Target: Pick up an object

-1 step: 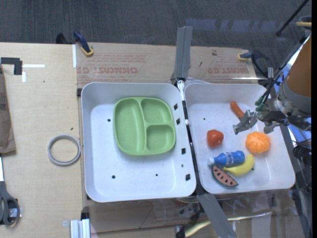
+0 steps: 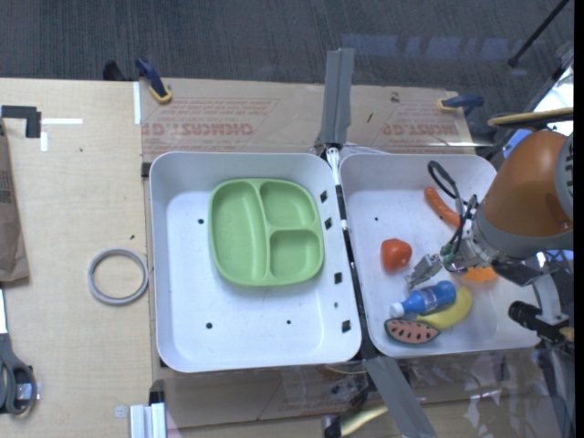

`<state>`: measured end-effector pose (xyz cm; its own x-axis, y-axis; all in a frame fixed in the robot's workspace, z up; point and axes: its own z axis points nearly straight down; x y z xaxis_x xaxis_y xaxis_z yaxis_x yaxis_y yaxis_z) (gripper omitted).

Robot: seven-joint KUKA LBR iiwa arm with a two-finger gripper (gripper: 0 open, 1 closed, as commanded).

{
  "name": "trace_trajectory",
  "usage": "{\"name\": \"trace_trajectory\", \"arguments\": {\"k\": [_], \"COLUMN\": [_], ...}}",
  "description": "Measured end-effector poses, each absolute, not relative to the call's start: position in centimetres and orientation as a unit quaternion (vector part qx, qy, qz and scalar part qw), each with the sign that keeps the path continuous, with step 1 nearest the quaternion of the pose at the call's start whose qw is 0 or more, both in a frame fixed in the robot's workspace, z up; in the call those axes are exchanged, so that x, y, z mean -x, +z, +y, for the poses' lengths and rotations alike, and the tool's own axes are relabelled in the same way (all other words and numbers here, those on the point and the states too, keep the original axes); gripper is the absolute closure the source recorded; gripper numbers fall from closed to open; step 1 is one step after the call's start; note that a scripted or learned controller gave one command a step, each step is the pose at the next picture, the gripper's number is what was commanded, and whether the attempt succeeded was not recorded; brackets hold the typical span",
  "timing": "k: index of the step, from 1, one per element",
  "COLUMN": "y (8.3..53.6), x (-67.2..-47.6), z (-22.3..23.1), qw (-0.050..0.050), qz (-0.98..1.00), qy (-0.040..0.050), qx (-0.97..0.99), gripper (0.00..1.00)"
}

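Observation:
The right bin holds several toys. A red tomato-like piece lies near its middle and an orange carrot lies farther back. A blue bottle, a yellow banana and a watermelon slice are bunched at the front. My gripper hangs low in this bin, just right of the red piece and just above the blue bottle. A small orange object peeks out beside the wrist. I see nothing held in the gripper.
A green divided plate lies in the left bin. On the bench to the left are a tape ring and scissors. The arm's orange band overhangs the right bin's far right side.

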<state>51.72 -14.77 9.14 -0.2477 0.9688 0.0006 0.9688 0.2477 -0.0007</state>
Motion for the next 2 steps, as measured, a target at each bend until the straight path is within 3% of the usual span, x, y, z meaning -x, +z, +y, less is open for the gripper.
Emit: {"name": "trace_trajectory", "arguments": {"k": [1, 2], "y": [9.6, 9.1], "x": [-57.4, -49.3], "z": [-10.3, -10.9], "qw": [0.000, 0.001], "qz": [-0.677, -0.678], "qy": [0.0009, 0.0010], "qx": [0.736, 0.735], "gripper": [0.00, 0.00]}}
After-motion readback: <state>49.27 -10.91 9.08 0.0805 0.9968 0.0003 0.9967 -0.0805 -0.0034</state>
